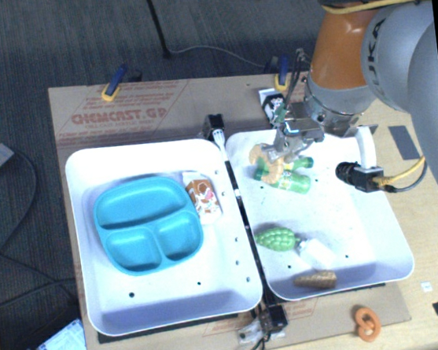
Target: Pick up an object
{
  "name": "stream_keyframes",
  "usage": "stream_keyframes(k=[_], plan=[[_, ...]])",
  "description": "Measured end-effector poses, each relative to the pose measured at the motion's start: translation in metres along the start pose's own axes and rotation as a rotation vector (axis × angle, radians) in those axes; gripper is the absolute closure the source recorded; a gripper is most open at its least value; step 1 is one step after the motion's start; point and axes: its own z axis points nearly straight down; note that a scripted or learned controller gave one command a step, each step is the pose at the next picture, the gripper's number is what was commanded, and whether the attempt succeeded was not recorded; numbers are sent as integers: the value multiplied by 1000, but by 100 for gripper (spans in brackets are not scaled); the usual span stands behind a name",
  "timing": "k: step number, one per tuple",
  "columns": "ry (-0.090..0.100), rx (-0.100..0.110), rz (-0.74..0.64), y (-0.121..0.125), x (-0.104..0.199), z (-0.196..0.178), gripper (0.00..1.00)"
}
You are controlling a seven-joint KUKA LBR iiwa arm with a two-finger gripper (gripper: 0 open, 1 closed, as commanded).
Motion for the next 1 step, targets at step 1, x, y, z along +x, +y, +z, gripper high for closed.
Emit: stream_keyframes(k=[1], plan=[[0,0,0,0,0,0,0]])
